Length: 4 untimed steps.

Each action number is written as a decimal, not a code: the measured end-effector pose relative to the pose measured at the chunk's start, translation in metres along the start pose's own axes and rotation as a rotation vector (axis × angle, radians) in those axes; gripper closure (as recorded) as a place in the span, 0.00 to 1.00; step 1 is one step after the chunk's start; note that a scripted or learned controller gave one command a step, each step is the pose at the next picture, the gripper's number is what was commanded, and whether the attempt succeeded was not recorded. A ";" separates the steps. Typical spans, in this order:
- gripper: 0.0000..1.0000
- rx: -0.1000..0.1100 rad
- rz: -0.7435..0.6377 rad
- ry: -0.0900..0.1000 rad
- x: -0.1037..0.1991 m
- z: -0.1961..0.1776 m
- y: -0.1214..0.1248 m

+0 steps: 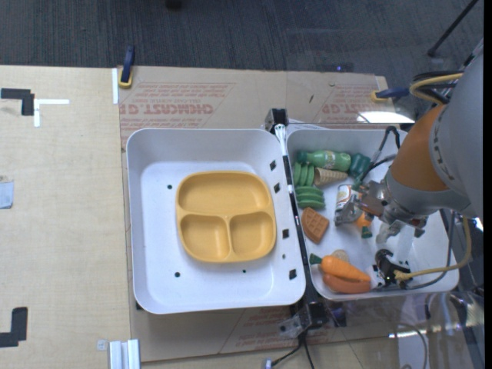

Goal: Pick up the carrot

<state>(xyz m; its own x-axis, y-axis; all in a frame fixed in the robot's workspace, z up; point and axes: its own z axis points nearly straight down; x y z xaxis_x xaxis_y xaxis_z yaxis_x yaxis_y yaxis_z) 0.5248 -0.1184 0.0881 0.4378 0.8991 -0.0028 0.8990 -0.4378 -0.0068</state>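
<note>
From my station I see the orange toy carrot with its small green top (344,274) lying on its side near the front wall of the right-hand shallow white bin (438,241), its green end pointing toward the divider between the two bins. The grey arm with the orange band (430,160) comes in from the right and bends down over that same bin, and its two-finger gripper (361,206) sits above the middle of the bin, well behind the carrot and apart from it. I cannot tell how far the pincer is parted or whether it has hold of anything, since the metal parts and small items there blur together. Near the gripper lie a brown waffle-patterned toy piece (314,224), a stack of green ridged toy slices (308,187) along the divider, and a green toy bottle with a pale label (330,159) toward the back. The left-hand shallow white bin (146,229) carries a yellow three-compartment plastic plate (226,214) resting flat near its centre. Both bins stand on a brown cardboard sheet (192,102) laid over the pale wooden bench (54,206).
</note>
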 end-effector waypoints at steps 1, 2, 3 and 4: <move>1.00 0.007 -0.008 -0.003 0.000 -0.005 0.000; 0.00 0.007 -0.008 -0.003 0.000 -0.005 0.000; 0.00 -0.003 0.152 0.000 -0.046 -0.001 0.038; 0.00 0.000 0.473 0.012 -0.072 -0.003 0.005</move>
<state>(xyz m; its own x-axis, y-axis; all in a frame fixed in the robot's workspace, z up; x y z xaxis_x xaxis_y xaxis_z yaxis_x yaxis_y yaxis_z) 0.4979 -0.1849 0.0908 0.7994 0.6008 0.0057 0.6008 -0.7994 -0.0071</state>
